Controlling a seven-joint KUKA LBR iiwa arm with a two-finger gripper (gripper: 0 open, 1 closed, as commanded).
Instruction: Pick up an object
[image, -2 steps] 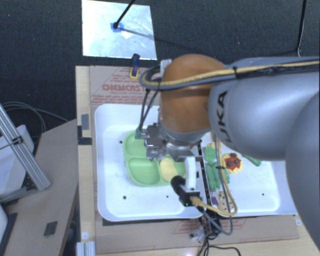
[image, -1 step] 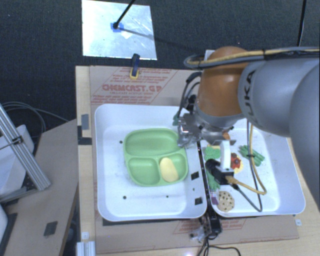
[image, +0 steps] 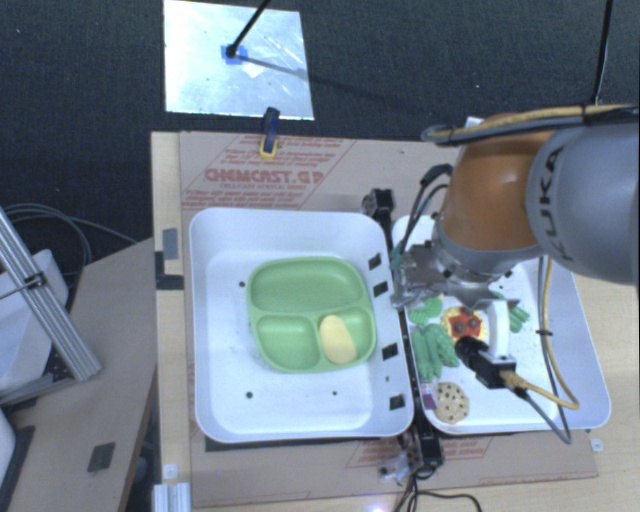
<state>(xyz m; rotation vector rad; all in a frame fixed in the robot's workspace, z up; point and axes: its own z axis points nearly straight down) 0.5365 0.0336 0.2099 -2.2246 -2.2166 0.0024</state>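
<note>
- Lying nearest in the right bin (image: 590, 400): a cookie (image: 452, 402) by the front rim.
- Green toy pieces (image: 434, 345) just behind it, beside a red-orange item (image: 463, 325).
- Arm (image: 520, 190) hangs over the right bin; tool (image: 440, 292) low above the green pieces, grip state cannot tell.
- Left bin (image: 220, 400): green divided tray (image: 300, 290), yellow piece (image: 339, 339) in its front-right compartment.
- Far on the worktop (image: 300, 165): a yellow-and-blue clamp (image: 269, 135).
</note>
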